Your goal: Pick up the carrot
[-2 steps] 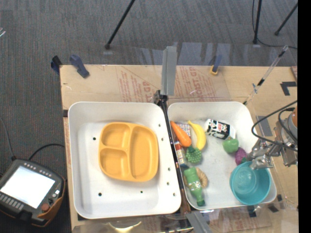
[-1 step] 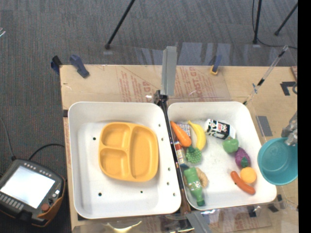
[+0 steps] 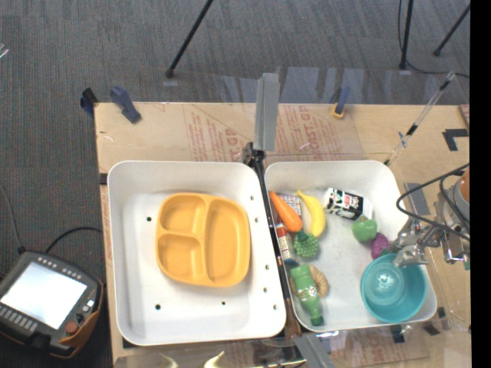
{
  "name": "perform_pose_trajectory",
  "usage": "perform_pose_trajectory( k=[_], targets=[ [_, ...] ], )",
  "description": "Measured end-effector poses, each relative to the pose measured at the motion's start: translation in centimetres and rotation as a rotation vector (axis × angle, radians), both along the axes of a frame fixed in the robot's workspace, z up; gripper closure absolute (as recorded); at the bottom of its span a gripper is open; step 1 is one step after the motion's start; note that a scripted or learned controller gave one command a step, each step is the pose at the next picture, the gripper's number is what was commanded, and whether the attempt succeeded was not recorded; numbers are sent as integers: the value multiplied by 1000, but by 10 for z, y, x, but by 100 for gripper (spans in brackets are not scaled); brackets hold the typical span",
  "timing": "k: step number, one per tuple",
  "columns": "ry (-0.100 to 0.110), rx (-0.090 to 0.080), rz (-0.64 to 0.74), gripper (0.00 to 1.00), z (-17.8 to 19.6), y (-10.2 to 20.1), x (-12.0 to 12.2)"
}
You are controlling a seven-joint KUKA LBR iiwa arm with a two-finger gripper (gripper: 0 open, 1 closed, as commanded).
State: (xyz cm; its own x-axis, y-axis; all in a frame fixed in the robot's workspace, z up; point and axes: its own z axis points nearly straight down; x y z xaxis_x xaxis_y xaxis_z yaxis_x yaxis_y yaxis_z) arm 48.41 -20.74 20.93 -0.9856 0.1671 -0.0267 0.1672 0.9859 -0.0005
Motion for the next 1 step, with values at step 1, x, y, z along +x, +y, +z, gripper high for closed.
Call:
perform_pose_trajectory(
  k=[1],
  targets=[
    [15,0,100,100,143,-4,-5]
  ],
)
